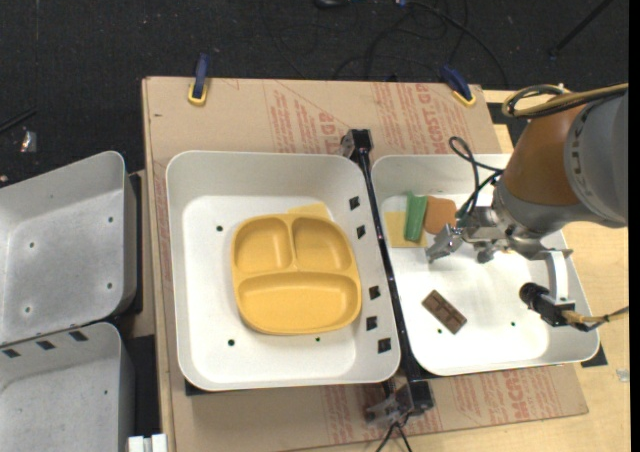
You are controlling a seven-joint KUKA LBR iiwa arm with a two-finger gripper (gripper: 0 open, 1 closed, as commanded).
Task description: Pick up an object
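The right bin holds three small things. A green block and an orange block lie side by side near its back left corner. A brown flat bar lies nearer the front, left of centre. My gripper hangs over the middle of this bin, just right of and in front of the orange block, and above and behind the brown bar. Its fingers stand open with nothing between them. The arm's wrist hides part of the bin's back right.
A yellow divided tray lies in the left bin. A black divider runs between the two bins. Cables hang off the wrist near the right bin's right rim. Two blue-and-yellow clamps hold the board's back edge.
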